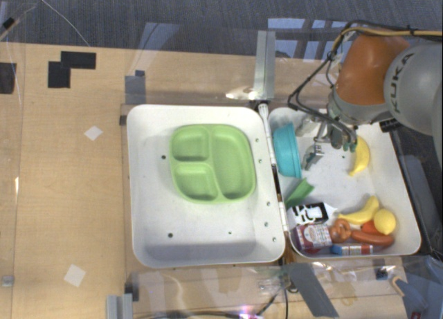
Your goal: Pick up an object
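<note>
Over the right bin [405, 193], your gripper [325, 146] hangs empty, jaw state unclear; centre it on the banana [359, 158] before descending.

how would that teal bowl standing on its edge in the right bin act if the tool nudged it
The teal bowl stands on edge against the bin wall, so a nudge would probably tip it flat. Its round rim might let it roll. It looks like stiff, light plastic.
</note>
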### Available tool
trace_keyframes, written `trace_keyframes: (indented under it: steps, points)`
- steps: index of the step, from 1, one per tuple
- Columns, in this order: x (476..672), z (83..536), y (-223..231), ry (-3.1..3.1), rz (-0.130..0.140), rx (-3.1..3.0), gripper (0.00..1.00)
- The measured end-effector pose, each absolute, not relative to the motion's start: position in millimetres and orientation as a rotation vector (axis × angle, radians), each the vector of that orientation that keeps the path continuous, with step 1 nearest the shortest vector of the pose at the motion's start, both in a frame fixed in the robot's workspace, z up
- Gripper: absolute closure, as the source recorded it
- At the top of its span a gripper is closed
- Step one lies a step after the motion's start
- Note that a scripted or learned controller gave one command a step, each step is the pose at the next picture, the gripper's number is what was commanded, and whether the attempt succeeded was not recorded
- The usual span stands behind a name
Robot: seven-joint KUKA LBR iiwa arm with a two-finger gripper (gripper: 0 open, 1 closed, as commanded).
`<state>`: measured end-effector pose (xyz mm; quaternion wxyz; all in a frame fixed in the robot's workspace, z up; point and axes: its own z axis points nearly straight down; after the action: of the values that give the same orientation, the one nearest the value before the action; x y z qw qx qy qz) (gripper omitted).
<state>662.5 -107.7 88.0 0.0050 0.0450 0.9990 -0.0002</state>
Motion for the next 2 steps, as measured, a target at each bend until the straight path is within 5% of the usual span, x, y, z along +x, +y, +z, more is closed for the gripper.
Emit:
trace_keyframes:
  steps: [1,2]
  points:
    - [668.8,120,-127,3.12,-0.001,0.208,0.0]
    - [653.1,87,-209,3.122,-0.005,0.252,0.0]
